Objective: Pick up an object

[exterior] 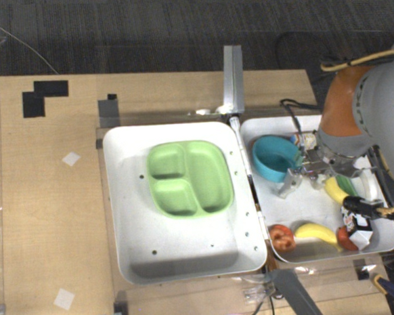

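Observation:
My gripper [299,172] hangs low over the middle of the right bin [391,239], just to the right of a blue cup [274,157] that stands in the bin's far left corner. A yellow and green item [338,189] lies right of the gripper, partly under the wrist. Along the bin's near wall lie a red apple [281,237], a banana [316,232] and a small red item [347,239]. I see nothing held in the gripper.
The left bin [130,213] holds a green divided plate [188,178]. A raised rim separates the two bins. The grey arm with its orange band [342,108] covers the right bin's far right part.

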Available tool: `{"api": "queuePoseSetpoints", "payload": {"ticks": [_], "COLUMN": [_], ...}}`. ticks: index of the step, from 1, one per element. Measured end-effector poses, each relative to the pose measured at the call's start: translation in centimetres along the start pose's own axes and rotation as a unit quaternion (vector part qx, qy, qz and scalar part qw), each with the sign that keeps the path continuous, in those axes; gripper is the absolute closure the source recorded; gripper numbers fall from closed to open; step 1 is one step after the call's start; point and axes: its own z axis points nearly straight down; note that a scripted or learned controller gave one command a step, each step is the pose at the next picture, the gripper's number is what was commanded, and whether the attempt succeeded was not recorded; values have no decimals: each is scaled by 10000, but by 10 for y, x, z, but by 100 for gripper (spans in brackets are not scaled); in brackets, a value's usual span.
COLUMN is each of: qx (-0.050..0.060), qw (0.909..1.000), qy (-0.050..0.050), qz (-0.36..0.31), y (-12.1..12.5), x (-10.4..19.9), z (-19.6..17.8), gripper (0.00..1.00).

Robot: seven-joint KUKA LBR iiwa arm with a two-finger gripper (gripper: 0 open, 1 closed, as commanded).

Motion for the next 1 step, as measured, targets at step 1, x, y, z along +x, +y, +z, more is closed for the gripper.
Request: {"api": "queuePoseSetpoints", "payload": {"ticks": [1], "qx": [-449], "qw": [9983], "qy": [-4], "qz": [374], "y": [35], "x": [4], "z": [-5], "gripper": [0]}}
